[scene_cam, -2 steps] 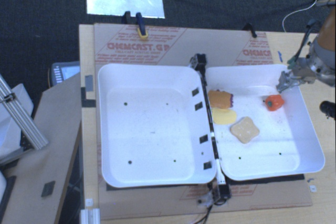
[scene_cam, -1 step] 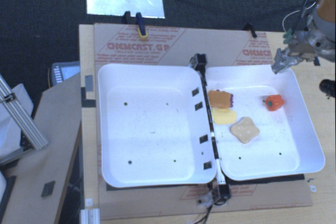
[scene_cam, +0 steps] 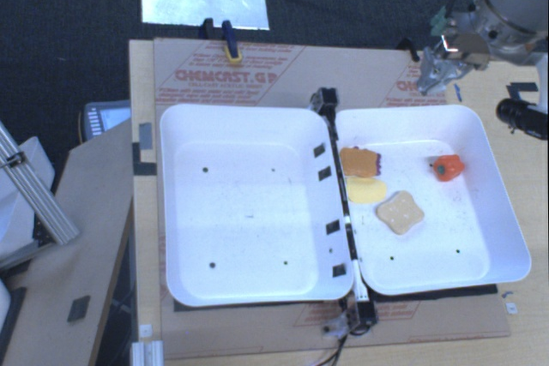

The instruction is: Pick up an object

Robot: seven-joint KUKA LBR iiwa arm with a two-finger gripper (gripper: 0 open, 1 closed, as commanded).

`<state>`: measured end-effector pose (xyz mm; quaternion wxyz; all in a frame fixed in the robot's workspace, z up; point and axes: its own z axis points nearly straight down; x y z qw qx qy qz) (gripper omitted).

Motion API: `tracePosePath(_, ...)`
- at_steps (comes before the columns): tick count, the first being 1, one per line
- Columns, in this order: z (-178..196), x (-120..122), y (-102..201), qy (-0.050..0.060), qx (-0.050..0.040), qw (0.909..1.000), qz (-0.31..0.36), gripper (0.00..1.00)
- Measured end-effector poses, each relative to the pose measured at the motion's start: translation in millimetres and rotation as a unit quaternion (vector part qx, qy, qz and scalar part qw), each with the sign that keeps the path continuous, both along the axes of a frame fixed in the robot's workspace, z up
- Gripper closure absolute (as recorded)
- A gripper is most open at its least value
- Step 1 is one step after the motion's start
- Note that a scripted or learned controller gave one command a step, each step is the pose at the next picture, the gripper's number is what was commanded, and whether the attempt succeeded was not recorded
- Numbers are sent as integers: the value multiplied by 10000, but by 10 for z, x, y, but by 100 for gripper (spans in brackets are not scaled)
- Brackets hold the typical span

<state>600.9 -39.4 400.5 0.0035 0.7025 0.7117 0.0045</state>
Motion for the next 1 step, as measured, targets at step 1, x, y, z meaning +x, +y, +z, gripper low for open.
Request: tracePosePath(1, 60, 229, 787, 30, 5, 10000, -6, 100)
